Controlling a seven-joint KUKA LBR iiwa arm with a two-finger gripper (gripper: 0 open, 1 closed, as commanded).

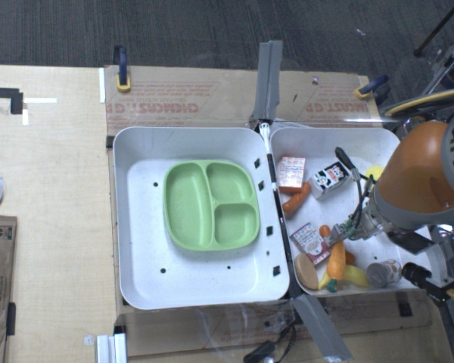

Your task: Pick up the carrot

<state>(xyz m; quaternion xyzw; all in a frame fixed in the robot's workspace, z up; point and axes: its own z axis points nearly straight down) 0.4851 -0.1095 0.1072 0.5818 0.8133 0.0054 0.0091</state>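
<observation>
Carrot [337, 259] lies upright-ish near the front edge of the right bin [318, 136], beside a yellow banana [354, 276] and a small packet [307, 240]. Jaws [346, 231] hover just above its top end — whether they are released or clenched, I cannot tell. Left bin [136, 278] carries a green divided plate [210, 204].

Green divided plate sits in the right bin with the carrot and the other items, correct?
Not quite. The camera view shows the green divided plate alone in the left bin; the carrot and other items are in the right bin.
</observation>
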